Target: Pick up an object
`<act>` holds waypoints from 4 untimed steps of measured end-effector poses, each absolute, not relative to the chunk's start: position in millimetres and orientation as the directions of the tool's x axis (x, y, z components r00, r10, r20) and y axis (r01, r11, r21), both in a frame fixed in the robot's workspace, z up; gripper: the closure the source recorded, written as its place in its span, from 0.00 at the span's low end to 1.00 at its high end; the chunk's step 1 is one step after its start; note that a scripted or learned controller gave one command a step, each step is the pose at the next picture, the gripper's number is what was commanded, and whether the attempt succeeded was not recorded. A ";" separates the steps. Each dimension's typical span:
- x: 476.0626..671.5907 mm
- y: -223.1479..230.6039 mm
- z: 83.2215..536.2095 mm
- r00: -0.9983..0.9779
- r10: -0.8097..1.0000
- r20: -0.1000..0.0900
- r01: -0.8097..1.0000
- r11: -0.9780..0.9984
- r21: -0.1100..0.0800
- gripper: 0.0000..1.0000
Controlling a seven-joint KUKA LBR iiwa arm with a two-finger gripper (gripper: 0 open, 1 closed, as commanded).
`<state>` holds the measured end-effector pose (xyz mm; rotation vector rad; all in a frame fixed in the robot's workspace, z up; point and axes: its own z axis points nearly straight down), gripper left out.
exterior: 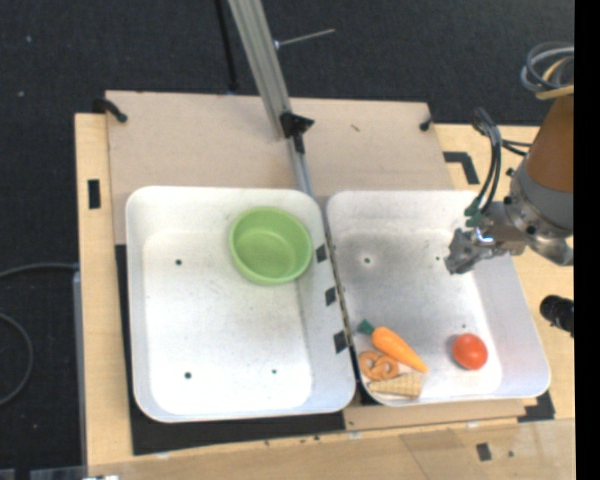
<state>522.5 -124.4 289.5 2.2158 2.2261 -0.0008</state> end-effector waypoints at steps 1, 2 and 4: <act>533.7 -75.1 291.4 -0.007 1.000 -0.001 1.000 0.007 0.003 1.00; 550.7 -29.5 274.7 -0.005 1.000 0.000 1.000 0.005 -0.002 1.00; 567.9 70.5 272.0 -0.006 1.000 0.000 1.000 0.006 0.002 1.00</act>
